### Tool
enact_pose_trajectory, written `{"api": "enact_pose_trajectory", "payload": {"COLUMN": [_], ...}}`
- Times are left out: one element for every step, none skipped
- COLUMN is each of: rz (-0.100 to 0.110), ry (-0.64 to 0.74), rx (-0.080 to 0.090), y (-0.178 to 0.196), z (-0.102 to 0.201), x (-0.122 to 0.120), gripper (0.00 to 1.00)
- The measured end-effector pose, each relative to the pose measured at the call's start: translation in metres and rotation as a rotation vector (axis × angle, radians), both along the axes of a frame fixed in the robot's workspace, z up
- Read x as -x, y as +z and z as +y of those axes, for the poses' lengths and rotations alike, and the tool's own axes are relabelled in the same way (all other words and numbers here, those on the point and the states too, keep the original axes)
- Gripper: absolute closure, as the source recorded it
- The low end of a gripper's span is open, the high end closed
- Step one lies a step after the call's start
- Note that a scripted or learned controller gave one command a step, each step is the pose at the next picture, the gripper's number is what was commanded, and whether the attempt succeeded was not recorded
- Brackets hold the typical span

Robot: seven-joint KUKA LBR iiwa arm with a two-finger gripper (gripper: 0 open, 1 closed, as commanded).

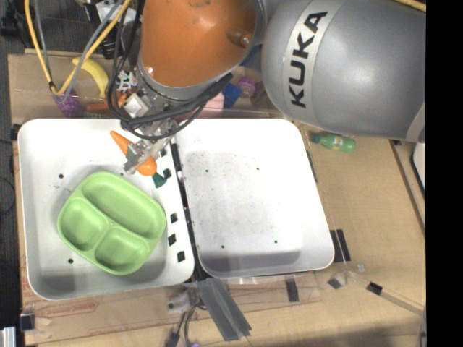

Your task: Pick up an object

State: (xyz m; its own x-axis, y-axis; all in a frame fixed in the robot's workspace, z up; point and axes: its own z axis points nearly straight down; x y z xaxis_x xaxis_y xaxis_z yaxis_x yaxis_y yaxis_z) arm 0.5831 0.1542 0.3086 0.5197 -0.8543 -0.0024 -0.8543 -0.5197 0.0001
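Note:
An orange toy carrot (120,140) lies in the left bin (43,150) near its far right corner, with its other end (147,168) showing below the gripper. My gripper (141,152) hangs straight over the carrot's middle and hides that part. The arm's orange band and grey body cover the area above it. A green divided plate (112,221) rests in the left bin, in front and to the left of the gripper. A small dark green piece (159,181) lies just right of the carrot, by the bin's right wall.
The right bin (289,251) sits beside the left one, sharing a dividing wall (182,208). Behind the bins lie a yellow banana (90,74), purple grapes (69,105) and a blue toy (231,92). A green bottle (334,143) lies right of the right bin.

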Motion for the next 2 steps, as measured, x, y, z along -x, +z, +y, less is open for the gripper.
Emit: {"api": "enact_pose_trajectory", "payload": {"rz": [0.000,-0.007], "ry": [-0.451,0.160], "rx": [0.000,-0.002], "y": [-0.061,0.041], "z": [0.066,0.012], "x": [-0.043,-0.062], "gripper": [1.00,1.00]}}
